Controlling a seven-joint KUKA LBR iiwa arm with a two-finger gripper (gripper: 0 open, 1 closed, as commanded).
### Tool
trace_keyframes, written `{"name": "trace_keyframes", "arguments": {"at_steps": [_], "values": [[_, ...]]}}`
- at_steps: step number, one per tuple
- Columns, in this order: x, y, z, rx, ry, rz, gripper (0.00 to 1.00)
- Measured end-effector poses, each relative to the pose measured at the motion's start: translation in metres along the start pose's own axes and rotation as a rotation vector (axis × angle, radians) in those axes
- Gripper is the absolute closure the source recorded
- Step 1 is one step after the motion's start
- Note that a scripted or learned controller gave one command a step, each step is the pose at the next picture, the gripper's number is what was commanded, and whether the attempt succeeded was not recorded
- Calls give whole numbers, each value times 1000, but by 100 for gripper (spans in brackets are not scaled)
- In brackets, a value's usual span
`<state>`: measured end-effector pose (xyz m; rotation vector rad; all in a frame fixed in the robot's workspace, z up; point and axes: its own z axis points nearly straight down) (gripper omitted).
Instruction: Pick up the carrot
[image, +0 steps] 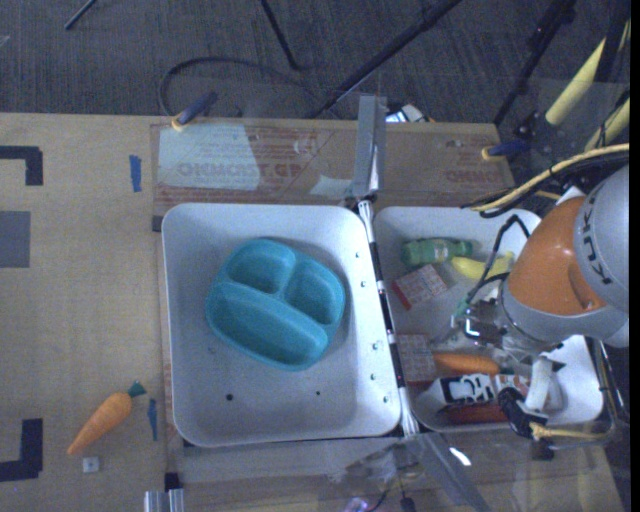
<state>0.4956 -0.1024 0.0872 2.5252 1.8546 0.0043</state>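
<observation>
Hand (497, 350) sat low in the bin (585, 392); couldn't tell its opening. Carrot (462, 362) lay just beside it, divider side. Prob. best: centre over carrot, grip across narrow width, lift straight.

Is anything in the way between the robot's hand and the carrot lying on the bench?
Yes. The gripper sits over the right bin, while the carrot lies on the bench, left of the left bin. That whole left bin, with the blue plate in it, lies between them, so the arm would probably need to reach across it.
</observation>
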Motion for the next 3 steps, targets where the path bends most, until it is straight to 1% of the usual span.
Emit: {"name": "trace_keyframes", "arguments": {"at_steps": [1, 2, 3], "values": [[-2, 2, -10, -6, -2, 4, 100], [44, 17, -97, 8, 4, -168, 100], [46, -27, -97, 13, 2, 55, 100]]}}
